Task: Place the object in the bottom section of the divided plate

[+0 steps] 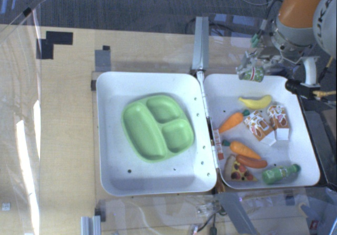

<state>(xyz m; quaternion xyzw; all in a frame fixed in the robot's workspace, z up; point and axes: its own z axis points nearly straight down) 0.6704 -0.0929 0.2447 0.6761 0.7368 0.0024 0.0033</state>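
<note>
The hand (pixel 254 67) hangs over the far rim of the right bin (pixel 310 168), at about twelve o'clock of that bin, with a small green-and-white can (pixel 252 74) between its fingers; the can sits at the fingertips and looks held, lifted clear of the bin floor.

The step in hand appears to be the carry. To do it well, the arm should travel toward nine o'clock, keeping the can high enough to clear the divider between the bins, then descend over the plate's lower section rather than its upper pockets, and release low so the can cannot roll out.

The right bin holds a banana (pixel 255 101) near its far side, two carrots (pixel 231 121) (pixel 244 149), patterned cartons (pixel 267 120) at three o'clock, a pizza slice (pixel 235 169) and a green bottle (pixel 280 173) along the near edge.

The left bin (pixel 113 176) holds the green divided plate (pixel 158 127), its three sections bare. Both bins rest on the bench (pixel 68 123).
</note>
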